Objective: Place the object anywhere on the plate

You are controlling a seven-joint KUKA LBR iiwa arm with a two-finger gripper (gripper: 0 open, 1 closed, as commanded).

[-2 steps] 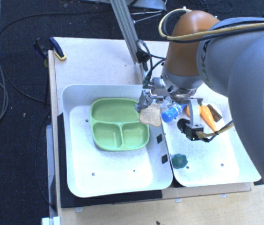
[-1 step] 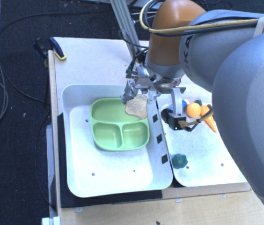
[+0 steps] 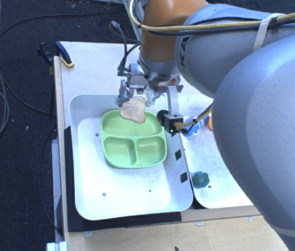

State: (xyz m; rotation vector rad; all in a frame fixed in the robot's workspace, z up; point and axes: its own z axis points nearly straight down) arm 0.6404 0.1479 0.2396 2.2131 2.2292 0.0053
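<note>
A light green divided plate (image 3: 134, 143) lies in the upper part of the left white bin (image 3: 121, 192). A beige, speckled, flat object (image 3: 134, 110) hangs over the plate's far rim, at the large back compartment. My gripper (image 3: 133, 97) comes down from the arm above it and is shut on the object's upper edge, with a finger on each side of it. The lower part of the object is free and points down toward the plate.
The right bin (image 3: 215, 195) holds a small teal object (image 3: 200, 179); an orange and blue item (image 3: 200, 122) lies by the arm. The grey arm covers much of the right side. A yellow-tipped clamp (image 3: 64, 56) sits on the bench's far left corner.
</note>
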